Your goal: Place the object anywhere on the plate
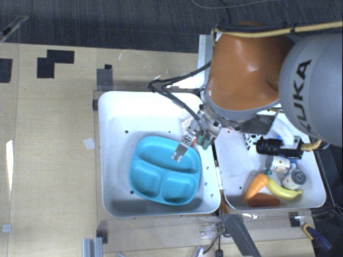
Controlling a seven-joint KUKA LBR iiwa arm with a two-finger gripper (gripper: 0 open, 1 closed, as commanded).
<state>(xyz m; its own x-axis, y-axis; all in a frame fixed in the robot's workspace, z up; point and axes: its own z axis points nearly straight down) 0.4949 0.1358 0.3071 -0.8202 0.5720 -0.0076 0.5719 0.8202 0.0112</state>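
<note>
A blue plate point(161, 178) with three compartments lies in the left white bin point(115, 143). My gripper point(183, 148) hangs over the plate's far right rim, reaching in from the right under the big orange and grey arm. The arm's bulk hides most of the gripper. I see no object at the gripper's tip, and no loose object lies on the plate.
The right bin point(230, 181) holds an orange carrot point(257, 183), a yellow banana point(283, 189), a dark red item point(262, 201), a small round white and grey piece point(292, 176) and a speckled thing point(251, 140). The bins' shared wall runs just right of the plate.
</note>
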